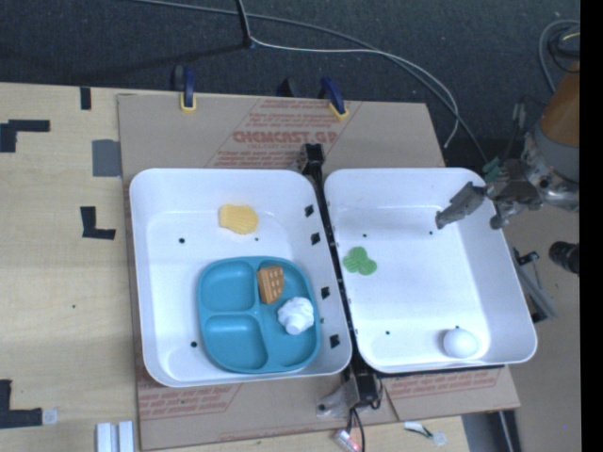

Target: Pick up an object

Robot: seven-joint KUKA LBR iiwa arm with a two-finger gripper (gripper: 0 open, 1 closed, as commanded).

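Red printed lettering is seen on the cardboard sheet (273,135) lying under the two bins, just above their far edges. It can be read roughly as "CHEMCAST G.P.", though the letters are blurred. No other text can be read.

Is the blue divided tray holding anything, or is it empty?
Holding things. The blue divided tray in the left bin carries a brown waffle-like piece and a white crumpled lump along its right side.

Blue tray (226,332), green leaf (359,262), white ball (461,343)
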